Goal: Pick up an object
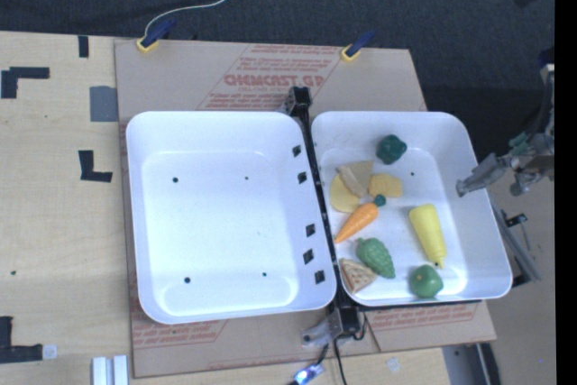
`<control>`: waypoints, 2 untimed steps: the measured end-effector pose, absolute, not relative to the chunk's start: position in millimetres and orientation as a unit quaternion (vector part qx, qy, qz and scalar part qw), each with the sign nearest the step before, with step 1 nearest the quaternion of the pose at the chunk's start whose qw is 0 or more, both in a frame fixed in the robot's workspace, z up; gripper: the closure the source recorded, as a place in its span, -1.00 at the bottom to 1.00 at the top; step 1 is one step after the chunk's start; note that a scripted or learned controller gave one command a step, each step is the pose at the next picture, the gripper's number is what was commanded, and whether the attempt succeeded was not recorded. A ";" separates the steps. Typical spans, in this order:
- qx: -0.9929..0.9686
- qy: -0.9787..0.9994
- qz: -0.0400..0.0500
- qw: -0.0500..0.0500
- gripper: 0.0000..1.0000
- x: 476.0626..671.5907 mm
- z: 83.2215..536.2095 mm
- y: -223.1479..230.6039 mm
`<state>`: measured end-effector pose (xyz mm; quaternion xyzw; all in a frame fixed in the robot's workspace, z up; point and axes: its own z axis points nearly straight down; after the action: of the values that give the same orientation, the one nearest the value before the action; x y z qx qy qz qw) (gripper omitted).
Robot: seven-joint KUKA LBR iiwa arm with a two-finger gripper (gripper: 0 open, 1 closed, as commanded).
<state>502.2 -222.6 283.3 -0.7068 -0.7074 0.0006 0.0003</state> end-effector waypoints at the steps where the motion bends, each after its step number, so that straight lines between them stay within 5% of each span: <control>1: -0.707 -0.707 0.003 0.006 -1.00 490.0 96.7 -222.1; 2: -0.707 -0.707 0.001 0.002 1.00 492.3 114.5 -222.5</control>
<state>492.3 -222.5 114.5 -0.7067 -0.7075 0.0005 0.0021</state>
